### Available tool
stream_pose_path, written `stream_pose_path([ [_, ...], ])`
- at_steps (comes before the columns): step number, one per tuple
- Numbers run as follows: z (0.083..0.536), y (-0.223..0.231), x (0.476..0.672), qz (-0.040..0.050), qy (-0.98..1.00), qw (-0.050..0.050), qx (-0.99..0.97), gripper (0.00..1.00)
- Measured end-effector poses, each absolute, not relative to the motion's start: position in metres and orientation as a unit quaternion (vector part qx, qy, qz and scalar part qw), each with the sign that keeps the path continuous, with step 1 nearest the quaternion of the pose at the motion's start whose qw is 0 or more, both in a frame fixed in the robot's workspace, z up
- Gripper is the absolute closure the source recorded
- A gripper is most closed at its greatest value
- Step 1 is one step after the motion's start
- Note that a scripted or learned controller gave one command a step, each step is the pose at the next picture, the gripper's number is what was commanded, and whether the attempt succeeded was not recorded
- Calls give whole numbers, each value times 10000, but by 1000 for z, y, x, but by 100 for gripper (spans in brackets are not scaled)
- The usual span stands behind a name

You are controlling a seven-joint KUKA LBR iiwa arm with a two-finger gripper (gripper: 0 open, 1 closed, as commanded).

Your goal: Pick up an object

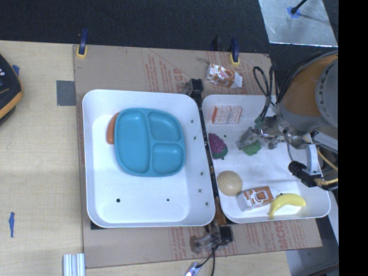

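Gripper point(253, 141) low in the right bin point(261, 103), over a small green object point(251, 148).

The green, rounded object lies by the metal fingertips, placed for a grasp; whether they are apart or clamped cannot be told. Around it: purple grapes point(217, 145), tan ball point(229, 183), glossy banana point(287, 203), flat cartons point(226, 114). Left bin point(144, 209): blue divided plate point(150, 142).

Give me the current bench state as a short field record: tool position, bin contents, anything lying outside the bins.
tool: low in the right bin, at a green object
left bin: blue divided plate, orange item partly under its left edge
right bin: white carton, purple grapes, tan ball, brown-white carton, banana
outside bins: snack packet on the cardboard
grasp: cannot confirm
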State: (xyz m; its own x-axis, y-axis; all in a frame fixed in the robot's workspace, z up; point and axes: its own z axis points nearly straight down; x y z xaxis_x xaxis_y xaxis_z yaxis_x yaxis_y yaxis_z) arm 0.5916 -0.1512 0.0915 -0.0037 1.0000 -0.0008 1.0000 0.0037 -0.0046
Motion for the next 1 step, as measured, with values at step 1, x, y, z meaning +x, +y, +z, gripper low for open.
stream_pose_path([
  [1, 102, -152, 592, 23, -7087, 16, -7055, 100],
])
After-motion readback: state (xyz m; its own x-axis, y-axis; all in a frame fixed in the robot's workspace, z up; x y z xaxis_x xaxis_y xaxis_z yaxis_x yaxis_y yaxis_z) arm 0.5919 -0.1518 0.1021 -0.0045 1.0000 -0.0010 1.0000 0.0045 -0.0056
